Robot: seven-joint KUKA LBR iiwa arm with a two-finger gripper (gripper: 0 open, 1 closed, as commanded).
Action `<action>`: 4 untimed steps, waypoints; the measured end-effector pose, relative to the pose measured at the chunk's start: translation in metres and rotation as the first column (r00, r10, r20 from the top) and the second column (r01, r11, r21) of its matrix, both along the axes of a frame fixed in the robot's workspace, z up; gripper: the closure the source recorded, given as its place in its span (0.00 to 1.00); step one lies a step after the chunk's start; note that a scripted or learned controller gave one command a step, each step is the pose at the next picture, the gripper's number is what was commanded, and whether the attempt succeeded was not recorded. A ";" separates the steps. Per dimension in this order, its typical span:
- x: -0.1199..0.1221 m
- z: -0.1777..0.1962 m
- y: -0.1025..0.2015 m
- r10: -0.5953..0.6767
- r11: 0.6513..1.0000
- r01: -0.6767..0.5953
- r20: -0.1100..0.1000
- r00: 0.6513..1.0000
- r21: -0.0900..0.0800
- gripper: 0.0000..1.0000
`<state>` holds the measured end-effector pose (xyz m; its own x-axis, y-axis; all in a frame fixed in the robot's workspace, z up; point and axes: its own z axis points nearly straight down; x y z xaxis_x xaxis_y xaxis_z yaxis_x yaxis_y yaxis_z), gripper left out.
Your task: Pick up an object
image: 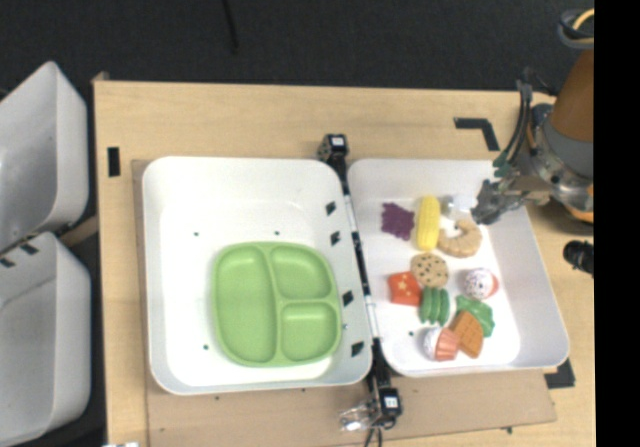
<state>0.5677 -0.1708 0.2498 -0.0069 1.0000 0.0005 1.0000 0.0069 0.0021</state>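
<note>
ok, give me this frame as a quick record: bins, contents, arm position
left bin: holds a green divided plate
right bin: holds small toy food
items in right bin: purple piece, yellow corn, tan ring, cookie, red piece, green piece, orange carrot
arm: reaches in from the right
gripper: at the right bin's upper right, close to the tan ring
grasp: nothing seen held

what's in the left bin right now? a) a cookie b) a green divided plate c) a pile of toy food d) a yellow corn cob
b: the green divided plate lies alone in the left bin, while the toy food, such as the corn cob and the cookie, sits in the right bin.
</note>
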 end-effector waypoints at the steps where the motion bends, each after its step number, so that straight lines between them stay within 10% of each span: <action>1: 0.007 -0.009 0.046 -0.001 1.000 0.001 -0.001 1.000 0.000 1.00; 4: 0.030 -0.003 0.193 -0.001 1.000 0.001 -0.003 1.000 0.000 1.00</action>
